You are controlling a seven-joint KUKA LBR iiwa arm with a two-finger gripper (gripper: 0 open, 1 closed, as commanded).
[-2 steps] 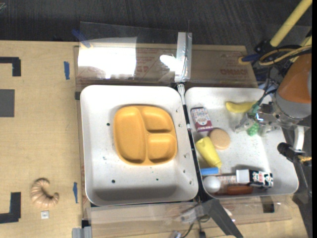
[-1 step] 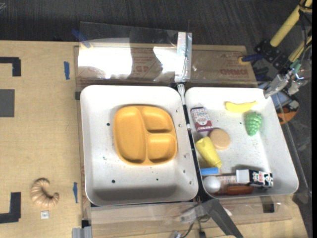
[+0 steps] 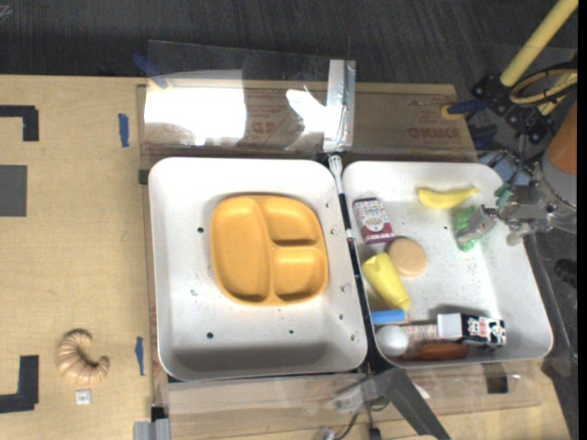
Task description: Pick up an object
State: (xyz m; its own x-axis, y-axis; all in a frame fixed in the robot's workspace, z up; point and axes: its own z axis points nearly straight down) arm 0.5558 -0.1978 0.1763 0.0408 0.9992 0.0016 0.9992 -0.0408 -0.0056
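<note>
While tilted, a translucent green object (image 3: 469,228) touches the pincer (image 3: 491,216).

A pale wooden bench (image 3: 64,246) under bright glare — dark grey carpeted floor (image 3: 275,7) beyond its far edge.

Lighting: bright, even, from overhead. Glare: strong white reflection on the clear plastic sheet (image 3: 248,108) behind the bins, washing out its detail; mild sheen on the left white bin (image 3: 174,246) rim. Shadows: soft, short, under the yellow divided tray (image 3: 269,248) and beside bin walls. Sharpness: moderate overall; small items in the right bin (image 3: 514,273) slightly soft. Top floor area dim.
</note>
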